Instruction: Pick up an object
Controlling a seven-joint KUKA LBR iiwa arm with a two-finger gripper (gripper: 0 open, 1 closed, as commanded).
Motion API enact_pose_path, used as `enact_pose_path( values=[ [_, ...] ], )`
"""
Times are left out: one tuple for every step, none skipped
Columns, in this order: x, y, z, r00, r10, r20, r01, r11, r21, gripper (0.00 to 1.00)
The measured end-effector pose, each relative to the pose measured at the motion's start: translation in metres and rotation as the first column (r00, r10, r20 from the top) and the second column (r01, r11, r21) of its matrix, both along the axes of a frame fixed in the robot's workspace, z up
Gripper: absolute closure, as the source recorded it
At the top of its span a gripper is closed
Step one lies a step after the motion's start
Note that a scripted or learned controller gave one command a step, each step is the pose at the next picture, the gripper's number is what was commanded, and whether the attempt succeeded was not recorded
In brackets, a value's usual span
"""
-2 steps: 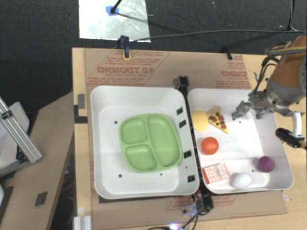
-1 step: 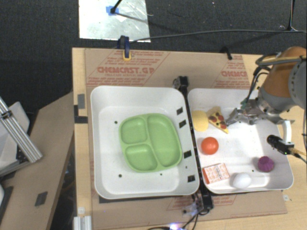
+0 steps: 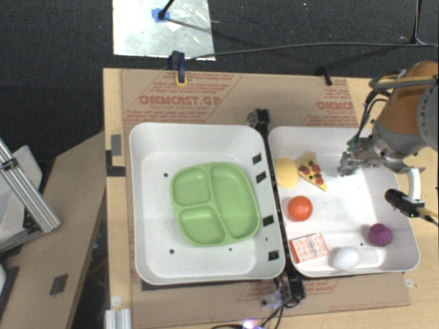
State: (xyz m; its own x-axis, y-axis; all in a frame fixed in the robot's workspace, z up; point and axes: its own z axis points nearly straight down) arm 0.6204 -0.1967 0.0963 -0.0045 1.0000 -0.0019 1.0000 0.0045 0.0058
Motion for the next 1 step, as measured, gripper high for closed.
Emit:
enact_pose_path(
  values=[
    [0.0017,-0.0011,0.0655,1.000,0.000,0.003,0.000,1.000,-0.001,1.00]
  ],
)
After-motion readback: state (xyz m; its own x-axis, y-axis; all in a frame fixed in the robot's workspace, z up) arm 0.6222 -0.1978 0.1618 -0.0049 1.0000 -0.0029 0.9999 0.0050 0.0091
